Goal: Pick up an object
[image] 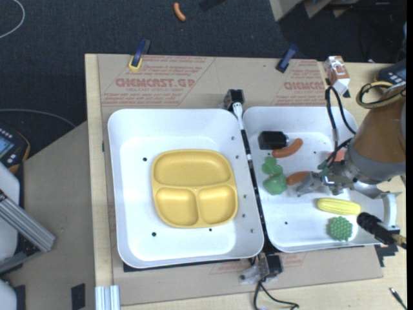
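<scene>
Two-finger metal gripper (308, 185) low in the right white bin (293, 234); whether its fingers are parted or closed cannot be made out, and nothing is seen between them. Touching its tips: orange plastic sausage (297, 177). Just beside it: green plastic pepper (275, 184), yellow plastic corn cob (337, 206). Near: green bumpy ball (339, 228), second orange sausage (288, 149), black block (271, 139). Well apart: yellow three-compartment plate (193, 187) in the left white bin (129, 173).
</scene>
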You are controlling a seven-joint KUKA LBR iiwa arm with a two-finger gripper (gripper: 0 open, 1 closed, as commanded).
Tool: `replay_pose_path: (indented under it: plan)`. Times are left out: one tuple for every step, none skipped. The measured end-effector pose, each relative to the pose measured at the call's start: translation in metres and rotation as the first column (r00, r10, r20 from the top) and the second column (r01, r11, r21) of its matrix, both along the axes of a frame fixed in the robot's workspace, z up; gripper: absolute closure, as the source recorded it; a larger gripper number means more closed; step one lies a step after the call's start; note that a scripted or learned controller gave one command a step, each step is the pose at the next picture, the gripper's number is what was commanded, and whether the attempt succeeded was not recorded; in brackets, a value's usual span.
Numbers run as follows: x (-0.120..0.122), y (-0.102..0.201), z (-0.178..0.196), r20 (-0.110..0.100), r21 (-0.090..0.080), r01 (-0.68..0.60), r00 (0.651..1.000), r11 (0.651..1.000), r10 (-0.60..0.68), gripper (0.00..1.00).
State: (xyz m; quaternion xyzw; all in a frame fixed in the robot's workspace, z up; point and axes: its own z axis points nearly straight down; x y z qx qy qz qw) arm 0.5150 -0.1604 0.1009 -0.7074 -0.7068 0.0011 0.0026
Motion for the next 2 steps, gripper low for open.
replay_pose_path:
  plan:
    - [-0.001, 0.001, -0.018, 0.001, 0.0, -0.001, 1.0, 1.0, 0.001, 0.0]
    - [0.0, 0.0, -0.006, 0.005, -0.002, 0.0, 1.0, 1.0, 0.0, 1.0]
